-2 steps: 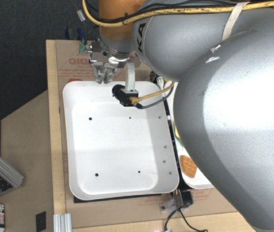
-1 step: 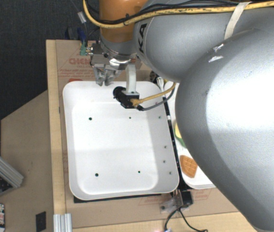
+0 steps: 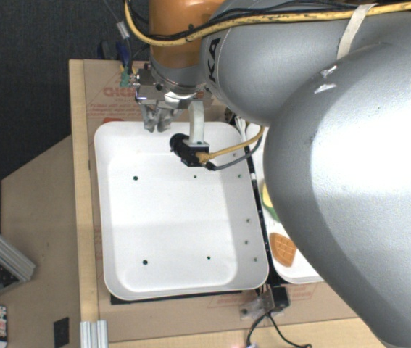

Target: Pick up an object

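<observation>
Gripper (image 3: 157, 124) hangs over the left bin (image 3: 118, 194); finger state unclear; arm lettering unreadable.

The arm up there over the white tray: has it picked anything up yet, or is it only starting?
Nothing looks picked up yet. The gripper hangs at the far edge of the left bin, and nothing shows under it that it could be carrying. The things I can see, an orange waffle-like piece and something yellow-green, lie in the right bin, mostly hidden by the arm. Reaching, gripping and lifting all remain.
</observation>
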### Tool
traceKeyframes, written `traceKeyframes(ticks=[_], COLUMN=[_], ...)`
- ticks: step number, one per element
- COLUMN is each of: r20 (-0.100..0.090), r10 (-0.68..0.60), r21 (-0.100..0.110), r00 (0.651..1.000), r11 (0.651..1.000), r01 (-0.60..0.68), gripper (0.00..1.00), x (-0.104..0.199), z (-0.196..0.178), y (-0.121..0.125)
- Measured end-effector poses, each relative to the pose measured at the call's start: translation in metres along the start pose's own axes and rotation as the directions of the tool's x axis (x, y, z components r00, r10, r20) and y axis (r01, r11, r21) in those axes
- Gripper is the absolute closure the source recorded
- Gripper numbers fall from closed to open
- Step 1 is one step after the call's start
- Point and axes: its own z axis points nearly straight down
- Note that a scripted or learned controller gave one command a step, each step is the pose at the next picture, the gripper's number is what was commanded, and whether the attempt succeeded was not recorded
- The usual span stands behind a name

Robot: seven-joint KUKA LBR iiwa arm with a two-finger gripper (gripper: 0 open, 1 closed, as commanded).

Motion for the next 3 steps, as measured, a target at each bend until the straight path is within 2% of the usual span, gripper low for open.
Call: traceKeyframes(ticks=[2,3], r20=[0.000,0.001], r10=[0.001,0.000], r21=[0.000,0.003], r00=[1.000,1.000], r11=[1.000,1.000], r01=[-0.001,0.000], gripper=[1.00,1.00], x=[0.000,0.001], z=[0.001,0.030], y=[-0.015,-0.015])
